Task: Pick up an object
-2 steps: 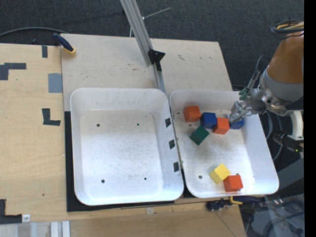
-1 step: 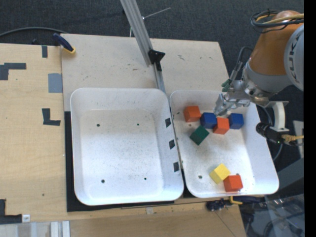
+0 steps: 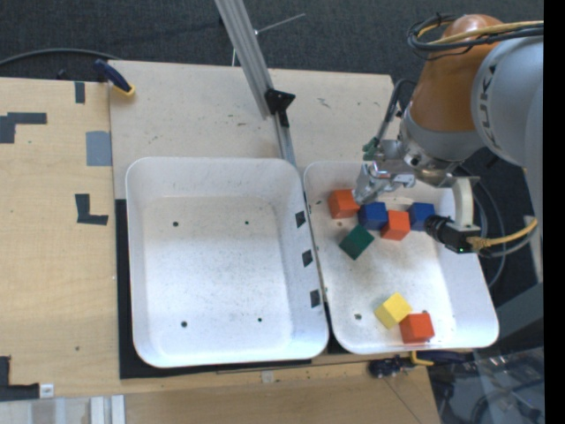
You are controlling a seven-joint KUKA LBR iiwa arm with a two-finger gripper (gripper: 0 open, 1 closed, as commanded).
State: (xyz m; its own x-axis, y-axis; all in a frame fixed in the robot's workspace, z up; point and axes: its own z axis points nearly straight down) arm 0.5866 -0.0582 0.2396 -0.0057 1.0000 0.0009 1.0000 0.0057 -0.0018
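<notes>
The right bin (image 3: 459, 299) holds several small blocks. An orange block (image 3: 342, 204), a blue block (image 3: 373, 215), a red-orange block (image 3: 396, 225), another blue block (image 3: 421, 213) and a dark green block (image 3: 357, 242) cluster near its far end. A yellow block (image 3: 393, 309) and an orange block (image 3: 417, 327) lie near its front edge. My gripper (image 3: 375, 186) hangs low over the cluster, just above the first blue block and right of the orange one. Nothing shows between its fingers.
The left bin (image 3: 141, 237) stands beside the right one, its dividing rims touching. A slanted metal bar (image 3: 252, 51) crosses the back of the bench. A blue-and-yellow tool (image 3: 115, 76) lies at the bench's far left. Cables hang off the arm at the right.
</notes>
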